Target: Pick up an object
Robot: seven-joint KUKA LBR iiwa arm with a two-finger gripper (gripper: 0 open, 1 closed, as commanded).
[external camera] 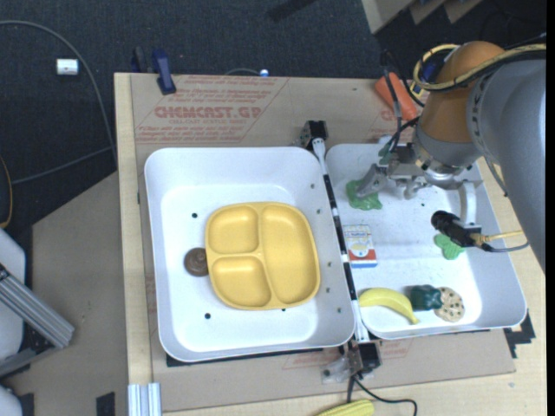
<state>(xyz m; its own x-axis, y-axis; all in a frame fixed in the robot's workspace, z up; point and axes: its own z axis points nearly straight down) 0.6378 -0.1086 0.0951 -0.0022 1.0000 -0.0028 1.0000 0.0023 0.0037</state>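
Note:
My gripper (390, 185) hangs low over the far end of the right bin (494, 271), its two fingers spread apart and nothing between them. A green toy (365, 196) lies just left of the left finger, touching or nearly touching it. Nearer the front lie a small red-and-white carton (359, 243), a banana (388, 303), a dark green piece (426, 297) and a spotted cookie (449, 303). Another green piece (449, 247) sits by the right wall under a black part of the arm.
The left bin (165, 232) holds a yellow divided plate (260, 256) and a brown round thing (196, 262) at its left edge. The grey arm with its orange band (455, 85) comes in from the upper right. Cables trail over the right bin.

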